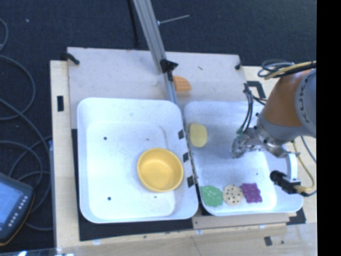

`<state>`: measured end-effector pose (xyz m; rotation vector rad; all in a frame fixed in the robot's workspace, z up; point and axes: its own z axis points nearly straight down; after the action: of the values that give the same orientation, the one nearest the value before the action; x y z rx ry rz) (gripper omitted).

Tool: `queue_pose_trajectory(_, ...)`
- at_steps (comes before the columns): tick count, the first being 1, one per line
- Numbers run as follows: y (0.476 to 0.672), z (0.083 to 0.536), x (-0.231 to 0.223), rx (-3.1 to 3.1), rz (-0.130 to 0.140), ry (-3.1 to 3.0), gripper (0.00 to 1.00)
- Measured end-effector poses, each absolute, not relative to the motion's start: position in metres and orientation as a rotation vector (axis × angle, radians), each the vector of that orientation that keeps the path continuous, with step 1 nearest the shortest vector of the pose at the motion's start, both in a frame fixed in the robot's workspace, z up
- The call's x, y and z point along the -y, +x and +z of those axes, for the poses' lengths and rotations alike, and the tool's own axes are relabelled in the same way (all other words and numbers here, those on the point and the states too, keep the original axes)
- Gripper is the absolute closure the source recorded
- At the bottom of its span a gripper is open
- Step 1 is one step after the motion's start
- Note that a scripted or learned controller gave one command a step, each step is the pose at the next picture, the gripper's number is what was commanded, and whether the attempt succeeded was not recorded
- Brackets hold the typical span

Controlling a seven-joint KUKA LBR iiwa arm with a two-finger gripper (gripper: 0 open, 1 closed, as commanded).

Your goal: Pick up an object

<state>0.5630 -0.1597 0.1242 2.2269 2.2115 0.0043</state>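
Four small items sit in the right bin (224, 116): a yellow disc (199, 135) by its left wall, and a green piece (211, 196), a cookie (232, 194) and a purple piece (251, 192) along its near edge. We judge them light, stiff toys, best pinched across their edges. The left bin (106, 121) holds a yellow bowl (160, 169). Our gripper (240, 147) hangs mid-bin, apart from them; its state we cannot tell.

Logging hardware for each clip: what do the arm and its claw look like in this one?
The arm is bulky and rounded, grey with a wide orange band above the wrist. Below the band sits a grey wrist section, and the small dark metallic claw projects from it. Thin dark cables loop along the wrist, and a white bracket with a black fitting hangs beside it.
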Motion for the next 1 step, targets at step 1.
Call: queue_pose_trajectory(1, 0.5606, 0.1692, 0.158, -2.216, 0.005, 2.219, 1.0)
